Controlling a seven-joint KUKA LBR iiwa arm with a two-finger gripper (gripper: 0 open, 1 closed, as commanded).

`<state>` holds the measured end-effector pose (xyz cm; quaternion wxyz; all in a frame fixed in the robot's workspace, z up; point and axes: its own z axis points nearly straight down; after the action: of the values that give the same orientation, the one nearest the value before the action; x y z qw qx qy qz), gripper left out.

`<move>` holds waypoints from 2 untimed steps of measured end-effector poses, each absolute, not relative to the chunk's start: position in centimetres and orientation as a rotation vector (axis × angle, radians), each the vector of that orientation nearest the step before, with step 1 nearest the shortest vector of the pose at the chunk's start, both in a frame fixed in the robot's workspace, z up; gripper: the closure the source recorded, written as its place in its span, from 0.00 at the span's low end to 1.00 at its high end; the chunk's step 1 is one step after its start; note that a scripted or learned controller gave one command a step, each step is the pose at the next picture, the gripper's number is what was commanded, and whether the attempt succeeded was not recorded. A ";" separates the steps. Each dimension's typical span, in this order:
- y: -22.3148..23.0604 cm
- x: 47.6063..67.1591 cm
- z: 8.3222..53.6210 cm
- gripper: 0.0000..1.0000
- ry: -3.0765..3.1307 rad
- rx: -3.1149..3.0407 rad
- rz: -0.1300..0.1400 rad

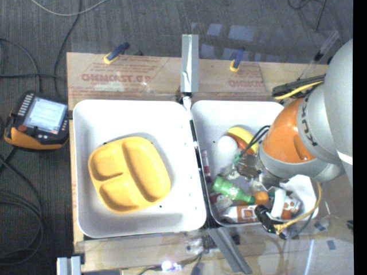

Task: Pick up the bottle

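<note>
Bottle (232,189), green w/ orange cap, lies on its side in front part of right bin (200,116), among other items. Arm (298,136) bends low over it from right; gripper (248,168) just above bottle, claw state cannot tell

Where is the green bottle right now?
The green bottle lies on its side in the right bin, toward its near edge, just under the arm's wrist and below a white ball.

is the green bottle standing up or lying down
Lying down: the green bottle rests on its side in the right bin, its orange cap toward the right.
</note>
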<state>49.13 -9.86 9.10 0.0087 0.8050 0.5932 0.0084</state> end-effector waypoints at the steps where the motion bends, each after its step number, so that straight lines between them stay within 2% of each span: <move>1: -9.9 49.0 9.9 1.00 1.855 2.521 0.023; 2: -9.8 49.0 9.9 0.00 1.856 2.521 0.023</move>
<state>49.04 -9.85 9.95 0.0057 0.8052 0.5929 0.0074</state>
